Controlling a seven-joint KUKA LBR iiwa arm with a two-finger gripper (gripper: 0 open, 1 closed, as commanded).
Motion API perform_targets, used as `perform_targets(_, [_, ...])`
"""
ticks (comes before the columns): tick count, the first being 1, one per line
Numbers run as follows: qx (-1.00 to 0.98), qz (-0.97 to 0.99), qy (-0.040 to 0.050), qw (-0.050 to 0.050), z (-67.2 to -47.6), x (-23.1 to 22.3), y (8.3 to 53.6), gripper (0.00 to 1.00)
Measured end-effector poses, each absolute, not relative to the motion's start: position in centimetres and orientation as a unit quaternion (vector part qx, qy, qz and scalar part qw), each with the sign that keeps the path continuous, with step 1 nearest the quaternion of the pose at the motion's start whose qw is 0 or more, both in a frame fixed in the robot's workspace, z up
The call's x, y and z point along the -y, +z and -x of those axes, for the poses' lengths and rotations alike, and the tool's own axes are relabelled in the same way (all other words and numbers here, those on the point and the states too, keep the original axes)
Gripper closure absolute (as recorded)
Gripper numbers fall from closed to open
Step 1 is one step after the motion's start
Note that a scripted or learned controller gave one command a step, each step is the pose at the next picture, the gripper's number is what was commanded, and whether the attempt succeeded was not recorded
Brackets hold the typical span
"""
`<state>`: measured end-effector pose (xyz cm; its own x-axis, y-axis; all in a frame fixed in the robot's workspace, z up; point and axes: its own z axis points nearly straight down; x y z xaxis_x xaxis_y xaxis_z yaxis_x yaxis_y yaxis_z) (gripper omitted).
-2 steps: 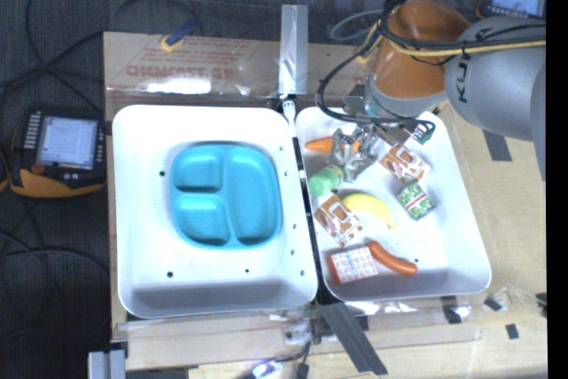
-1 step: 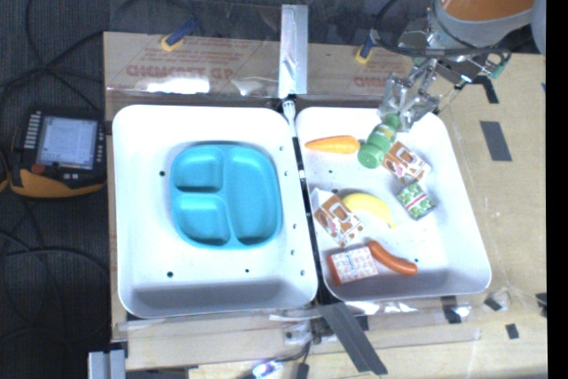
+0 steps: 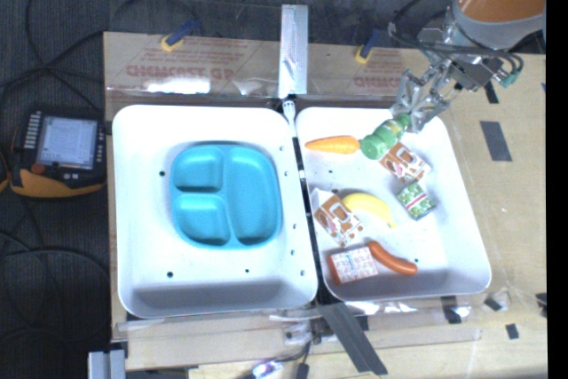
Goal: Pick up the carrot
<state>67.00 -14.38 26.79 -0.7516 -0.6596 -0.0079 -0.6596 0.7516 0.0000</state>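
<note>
Right bin holds the carrot, banana and cartons; left bin a blue tray. Gripper hovers near the carrot's green top; fingers' state unclear.

Glossy white plastic bins sit on matt brown board.

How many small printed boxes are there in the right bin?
4. One box lies below the carrot's green top, one is just under it, one is left of the banana, one is beside the sausage.
</note>
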Motion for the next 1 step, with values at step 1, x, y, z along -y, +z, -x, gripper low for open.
perform_targets(1, [-0.930, 0.366, 0.0019, 0.003, -66.99, 16.95, 24.86, 1.00])
